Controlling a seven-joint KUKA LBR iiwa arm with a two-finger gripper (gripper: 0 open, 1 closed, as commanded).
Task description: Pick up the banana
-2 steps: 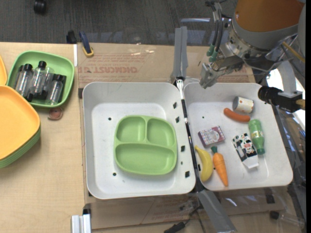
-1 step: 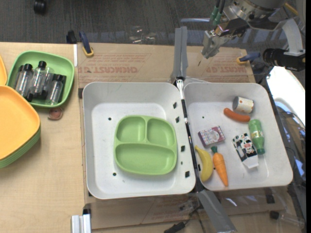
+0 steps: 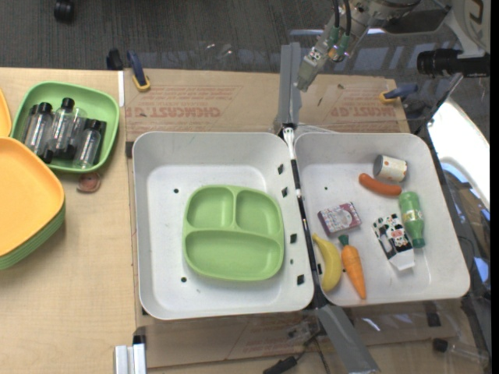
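The yellow banana point(image 3: 327, 262) lies in the right bin point(image 3: 444, 287), near the front left corner, against the wall that divides the two bins. An orange carrot point(image 3: 355, 271) lies just to its right, touching or nearly touching it. My gripper point(image 3: 309, 70) hangs high above the back edge of the bins, near the top of the divider, far from the banana. Nothing shows in it.
The right bin also holds a pink box point(image 3: 338, 217), a red sausage point(image 3: 380, 185), a white can point(image 3: 390, 166), a green bottle point(image 3: 411, 218) and a small carton point(image 3: 394, 241). A green divided plate point(image 3: 234, 232) sits in the left bin. A green tray of bottles point(image 3: 66, 127) and orange plates point(image 3: 23, 201) are at the far left.
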